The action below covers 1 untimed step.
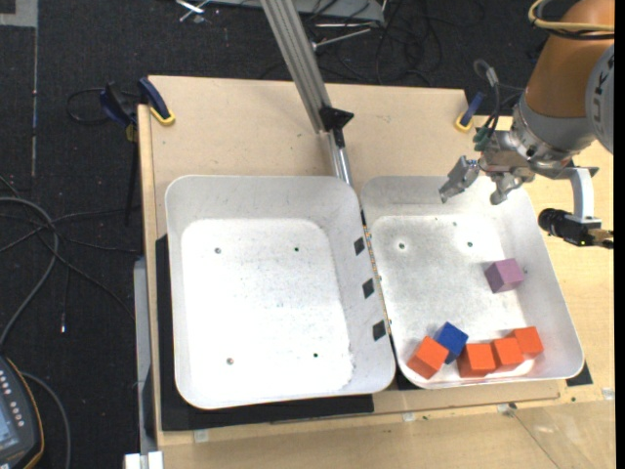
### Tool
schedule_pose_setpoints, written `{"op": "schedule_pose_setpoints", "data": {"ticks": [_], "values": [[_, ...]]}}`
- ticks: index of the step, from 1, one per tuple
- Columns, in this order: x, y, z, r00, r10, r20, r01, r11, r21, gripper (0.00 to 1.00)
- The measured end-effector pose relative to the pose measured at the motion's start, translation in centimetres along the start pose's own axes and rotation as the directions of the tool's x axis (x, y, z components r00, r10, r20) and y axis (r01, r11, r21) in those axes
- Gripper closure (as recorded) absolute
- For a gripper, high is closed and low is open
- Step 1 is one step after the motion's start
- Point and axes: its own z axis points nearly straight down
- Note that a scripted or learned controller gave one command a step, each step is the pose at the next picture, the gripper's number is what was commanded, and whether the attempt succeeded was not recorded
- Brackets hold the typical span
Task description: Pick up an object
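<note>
The claw [477,184] hung over the far edge of the right bin [430,233], with its two fingers spread apart and nothing between them. The objects lay well apart from it. A purple block [505,275] rested alone in the middle-right part of this bin. Near the front wall there was a tight group: an orange block [427,357], a blue block [451,339] touching it, and more orange blocks [502,352] in a row just beside. The left bin [195,203] held no blocks.

In my judgement, the purple block was the best choice, because it had free space on all sides. To do this step well, the arm [571,66] should bring the claw directly above this block, turn the fingers parallel to two of its flat faces, and go down straight before closing. The crowded blocks near the wall would be more risky, since a finger could hit a neighbour or the wall.
</note>
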Motion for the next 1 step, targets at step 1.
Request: {"op": "schedule_pose_setpoints", "data": {"ticks": [1], "values": [[-3.98, -6.40, 12.84, 1.000, 0.007, -0.001, -0.007, 1.000, 0.002, 0.00]]}}
